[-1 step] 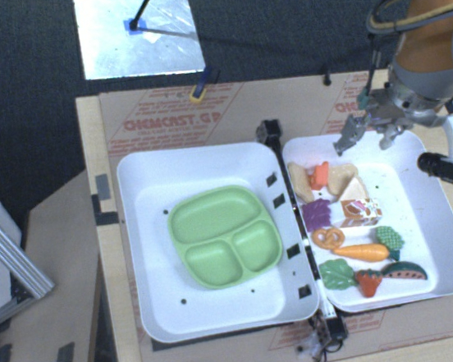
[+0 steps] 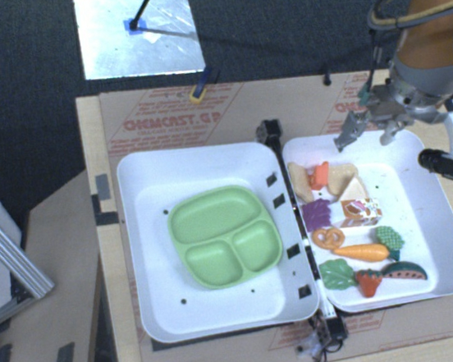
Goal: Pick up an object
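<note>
We found the gripper poised over the far edge of the right bin, its two fingers spread wide apart with nothing between them. The left bin held a green divided plate, which we took to be no part of the picking.

The candidates all lay in the left half of the right bin: a bread-like piece with a small orange-red item against it, a purple cluster, a little printed carton, a pretzel, a carrot, a green leaf, a strawberry and a watermelon slice. We judged them to be toy food, light and stiff, probably smooth plastic and so inclined to slip or skate aside when pinched off-centre; the picture was too coarse to be sure of the material.

The carton seemed to us the kindest target, since its flat opposite faces would sit square against the fingers. The carrot we would have taken across its thick end, not along its taper. The flat leaf and the slice lay low on the floor, and we expected them to be hard to get under.
</note>
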Tool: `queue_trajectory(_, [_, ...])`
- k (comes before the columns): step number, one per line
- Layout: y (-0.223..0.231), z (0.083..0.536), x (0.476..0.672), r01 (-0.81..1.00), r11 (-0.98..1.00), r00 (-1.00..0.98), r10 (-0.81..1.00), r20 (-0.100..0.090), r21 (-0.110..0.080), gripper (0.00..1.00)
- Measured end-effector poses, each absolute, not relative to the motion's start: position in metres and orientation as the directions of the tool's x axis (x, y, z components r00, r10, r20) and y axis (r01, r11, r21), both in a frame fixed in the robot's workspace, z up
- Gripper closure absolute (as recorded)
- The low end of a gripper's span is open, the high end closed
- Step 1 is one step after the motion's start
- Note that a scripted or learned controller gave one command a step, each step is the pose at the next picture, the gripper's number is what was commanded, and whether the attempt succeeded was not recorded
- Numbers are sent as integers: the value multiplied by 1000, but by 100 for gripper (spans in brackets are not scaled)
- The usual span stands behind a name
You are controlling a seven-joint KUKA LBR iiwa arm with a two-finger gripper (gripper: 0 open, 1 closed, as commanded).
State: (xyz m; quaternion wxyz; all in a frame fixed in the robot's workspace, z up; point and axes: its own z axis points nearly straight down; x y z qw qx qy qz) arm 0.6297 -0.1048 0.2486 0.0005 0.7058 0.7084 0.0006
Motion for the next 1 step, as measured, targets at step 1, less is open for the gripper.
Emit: queue_trajectory(1, [-107, 206, 633, 1000, 2, -2, 1000, 0, -1, 0])
